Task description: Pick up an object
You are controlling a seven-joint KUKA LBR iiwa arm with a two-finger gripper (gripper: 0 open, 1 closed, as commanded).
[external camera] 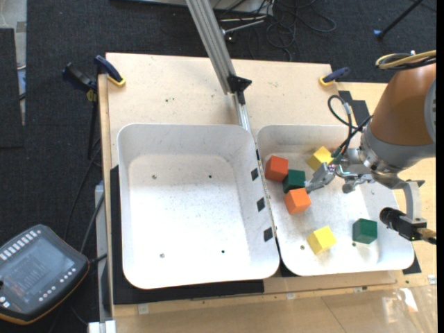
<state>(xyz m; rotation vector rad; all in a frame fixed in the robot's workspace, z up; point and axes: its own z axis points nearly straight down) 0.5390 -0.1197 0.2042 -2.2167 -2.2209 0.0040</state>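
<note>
The surface [208, 82] is a pale board clamped at its far corners, so the two shallow bins on it cannot drift while the arm works. The left bin [139, 207] lies bare and white, a free place where a picked thing could plausibly be set down. The right bin [388, 255] carries all the blocks, which is why the arm [406, 116], grey with its orange bulk, leans in from the right over that bin. Its pincer [320, 179] reaches leftward and low toward the cluster at the bin's left side; whether its tips are spread or closed I cannot tell, and no block shows between them. The cluster is the likely target: an orange block [277, 167] at the far left, a dark green block [295, 180] touching it, and a second orange block [298, 200] just nearer, right beside the pincer's tip. A yellow block [321, 157] sits just beyond the pincer on the far side. Well apart, near the front, lie a second yellow block [321, 239] and a green block [365, 231], loose and easier to reach singly.
</note>
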